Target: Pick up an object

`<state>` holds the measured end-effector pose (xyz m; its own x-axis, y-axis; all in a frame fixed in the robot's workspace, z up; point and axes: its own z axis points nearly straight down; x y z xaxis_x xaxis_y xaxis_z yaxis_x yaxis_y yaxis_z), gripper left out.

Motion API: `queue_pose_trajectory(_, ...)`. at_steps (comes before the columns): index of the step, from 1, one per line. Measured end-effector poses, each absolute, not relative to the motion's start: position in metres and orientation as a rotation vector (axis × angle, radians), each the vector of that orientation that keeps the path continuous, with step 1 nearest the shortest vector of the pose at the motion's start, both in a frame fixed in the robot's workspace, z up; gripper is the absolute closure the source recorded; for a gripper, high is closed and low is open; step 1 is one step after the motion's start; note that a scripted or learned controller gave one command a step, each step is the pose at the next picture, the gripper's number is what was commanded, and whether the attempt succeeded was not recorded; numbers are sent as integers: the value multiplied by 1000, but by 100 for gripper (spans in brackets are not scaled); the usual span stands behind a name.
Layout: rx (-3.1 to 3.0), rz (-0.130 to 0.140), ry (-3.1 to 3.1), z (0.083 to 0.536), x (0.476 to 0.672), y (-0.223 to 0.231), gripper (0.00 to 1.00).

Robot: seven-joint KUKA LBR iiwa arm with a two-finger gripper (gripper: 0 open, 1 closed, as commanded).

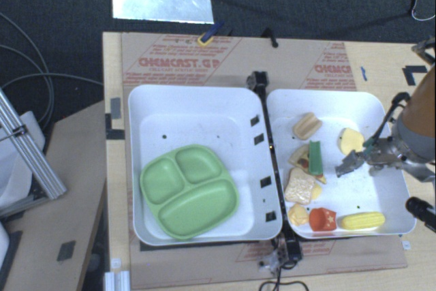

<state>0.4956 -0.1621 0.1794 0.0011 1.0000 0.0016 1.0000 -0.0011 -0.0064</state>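
Several toy foods lie in the right bin (368, 103): a tan bun (307, 126), a pale yellow piece (351, 141), a green stick (315, 156) resting on a brown piece, a beige cracker (300, 185), a small yellow chunk (298, 215), a red piece (322, 219) and a long yellow piece (362, 220). My gripper (346, 165) hangs over the middle of this bin, just right of the green stick and below the pale yellow piece. It reaches in from the right on the grey arm (415, 140). I see nothing held in it.
The left bin (197, 102) holds a green divided plate (189, 191). A black divider with clips (266, 146) runs between the bins. Bare white floor lies in the right bin around (371, 191). Cables cross the dark floor at the left.
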Motion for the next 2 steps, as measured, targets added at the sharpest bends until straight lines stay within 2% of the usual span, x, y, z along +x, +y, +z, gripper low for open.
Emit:
queue_pose_trajectory(1,-2220,-1,-2223,80,511,-150,0)
queue_pose_trajectory(2,-2215,-5,-2232,85,544,-113,0)
